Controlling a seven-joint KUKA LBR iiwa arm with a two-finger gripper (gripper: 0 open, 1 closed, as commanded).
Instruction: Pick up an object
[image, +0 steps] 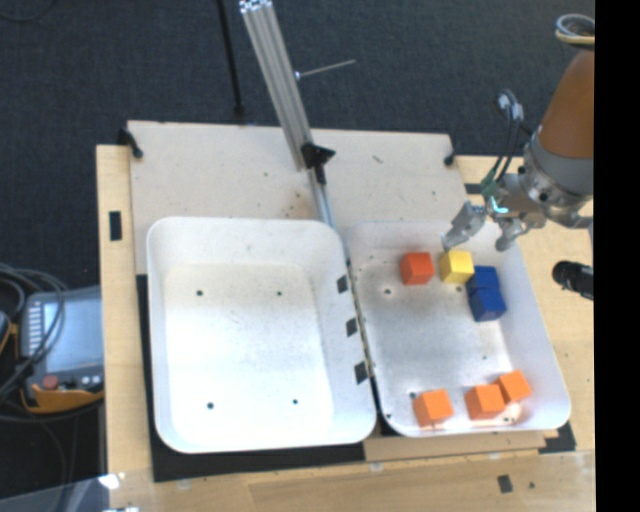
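Grey arm's fingers (485, 232) hang spread open and empty above the right bin (535, 330), near a yellow block (458, 266). Nothing lifted; the whole pick remains.

Pale wooden bench (115, 300) on dark grey carpet (100, 60), bearing a lighter beige board (220, 160) at the back with small black clips at its far corners. Slanted silver aluminium rail (278, 75) runs from the top edge down to a black bracket (317, 156) on the board, with a thin black pole (232, 60) on the carpet to its left. At the left edge, beside the bench, a grey handheld screen unit with orange trim (55, 345) sits among black cables (15, 290).
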